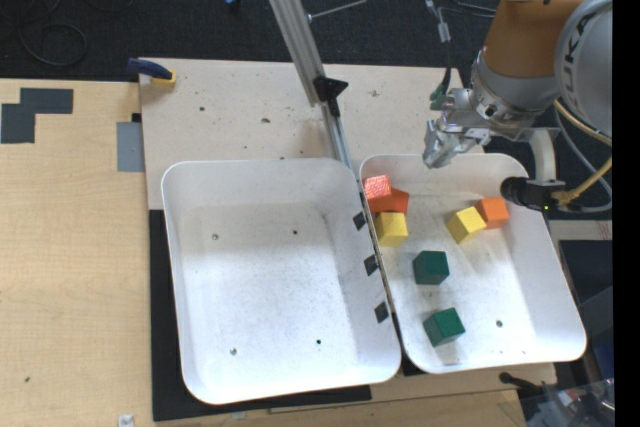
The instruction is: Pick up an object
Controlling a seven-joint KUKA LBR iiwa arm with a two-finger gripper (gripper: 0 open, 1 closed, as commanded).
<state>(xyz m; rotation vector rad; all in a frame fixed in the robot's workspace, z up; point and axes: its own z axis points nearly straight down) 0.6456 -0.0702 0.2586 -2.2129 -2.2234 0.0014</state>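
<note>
Two white bins (280,385) side by side; arm (545,25) over right bin's far edge. Gripper (440,153) above that rim, grip state unclear, nothing visibly held. Blocks in right bin: orange (385,193), yellow (392,228), yellow (465,223), orange (494,210), green (431,267), green (444,325).

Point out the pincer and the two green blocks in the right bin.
pincer (440,151): camera view, at its fingertips.
upper green block (431,267): camera view, centre of its top face.
lower green block (444,325): camera view, centre of its top face.
</note>
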